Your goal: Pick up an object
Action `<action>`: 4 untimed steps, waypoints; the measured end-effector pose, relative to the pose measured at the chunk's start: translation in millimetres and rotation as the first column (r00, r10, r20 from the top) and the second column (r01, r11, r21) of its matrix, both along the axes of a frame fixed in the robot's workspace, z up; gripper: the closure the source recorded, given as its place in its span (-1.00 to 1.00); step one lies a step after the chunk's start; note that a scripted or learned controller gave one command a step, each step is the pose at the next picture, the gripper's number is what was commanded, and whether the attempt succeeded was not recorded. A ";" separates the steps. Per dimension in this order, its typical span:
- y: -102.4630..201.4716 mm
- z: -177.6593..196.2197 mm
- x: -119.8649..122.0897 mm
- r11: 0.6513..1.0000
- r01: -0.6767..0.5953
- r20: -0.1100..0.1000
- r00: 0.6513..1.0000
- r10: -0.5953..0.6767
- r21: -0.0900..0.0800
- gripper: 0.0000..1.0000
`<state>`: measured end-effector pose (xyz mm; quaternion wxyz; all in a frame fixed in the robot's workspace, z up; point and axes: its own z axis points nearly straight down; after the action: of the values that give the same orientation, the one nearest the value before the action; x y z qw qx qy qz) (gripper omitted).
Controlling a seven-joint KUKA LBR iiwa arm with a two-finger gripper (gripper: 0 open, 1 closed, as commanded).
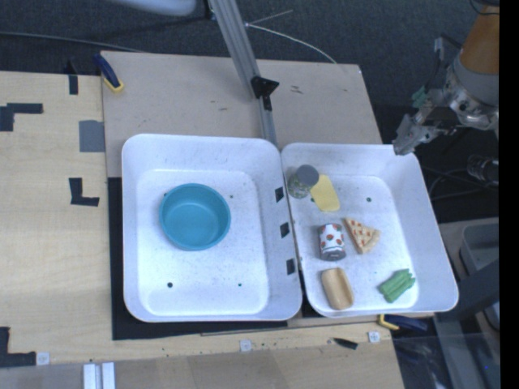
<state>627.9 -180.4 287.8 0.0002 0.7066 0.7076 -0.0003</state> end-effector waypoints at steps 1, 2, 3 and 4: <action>45.3 -11.8 -22.5 1.000 -0.002 -0.003 1.000 0.002 0.001 1.00; 90.3 -27.2 -30.8 1.000 -0.002 -0.003 1.000 0.002 0.000 1.00; 132.3 -38.7 -41.6 1.000 -0.002 -0.003 1.000 0.002 0.001 1.00; 193.8 -39.9 -57.4 1.000 -0.006 -0.003 1.000 0.006 0.002 1.00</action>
<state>570.5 13.4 248.0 -0.0016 0.7046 0.7096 -0.0008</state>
